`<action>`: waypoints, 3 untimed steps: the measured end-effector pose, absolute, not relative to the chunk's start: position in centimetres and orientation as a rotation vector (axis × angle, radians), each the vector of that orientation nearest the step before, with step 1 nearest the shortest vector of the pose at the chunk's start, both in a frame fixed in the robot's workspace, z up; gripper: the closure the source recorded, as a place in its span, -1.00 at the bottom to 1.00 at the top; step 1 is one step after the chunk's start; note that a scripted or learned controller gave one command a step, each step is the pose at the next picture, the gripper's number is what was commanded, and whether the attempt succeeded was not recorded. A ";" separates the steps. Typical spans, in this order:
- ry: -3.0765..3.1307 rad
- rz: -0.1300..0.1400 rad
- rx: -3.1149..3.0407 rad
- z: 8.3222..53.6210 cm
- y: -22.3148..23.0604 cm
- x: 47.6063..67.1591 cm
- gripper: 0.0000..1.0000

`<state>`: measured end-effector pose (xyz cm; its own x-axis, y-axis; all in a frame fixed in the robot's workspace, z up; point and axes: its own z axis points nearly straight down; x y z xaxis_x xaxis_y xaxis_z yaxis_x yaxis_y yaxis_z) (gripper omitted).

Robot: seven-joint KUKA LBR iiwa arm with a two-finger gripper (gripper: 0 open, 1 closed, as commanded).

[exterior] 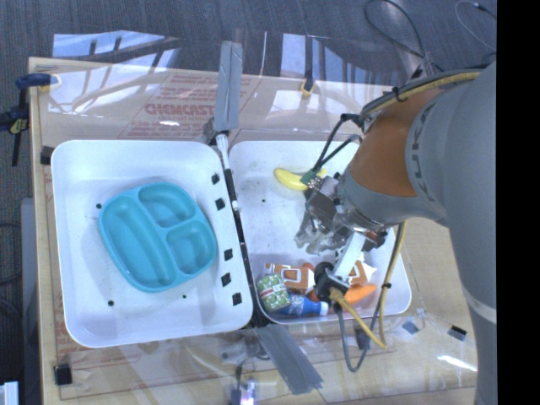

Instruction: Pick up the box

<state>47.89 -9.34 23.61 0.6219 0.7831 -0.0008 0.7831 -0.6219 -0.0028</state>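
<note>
The box (289, 275), orange and white with printed panels, lies flat near the front of the right bin (261, 171). My gripper (319, 234) hangs over the middle of that bin, just behind and to the right of the box, pointing down. Its wrist and cables cover the box's right part. From this angle I see nothing clearly caught in the gripper.
A yellow banana (291, 178) lies at the back of the right bin. A green packet (272, 292), a blue bottle (305, 308) and an orange carrot-like piece (361, 293) crowd the front beside the box. The left bin (76, 167) holds a blue divided tray (158, 234).
</note>
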 end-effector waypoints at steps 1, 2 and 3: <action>-1.277 0.008 -2.866 20.8 -6.4 47.6 1.00; -1.190 0.005 -2.903 22.0 -10.3 51.0 1.00; -1.014 0.007 -2.969 24.3 -11.4 55.8 1.00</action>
<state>55.76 -11.43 24.25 0.7909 0.6120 -0.0030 0.6120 -0.7909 -0.0057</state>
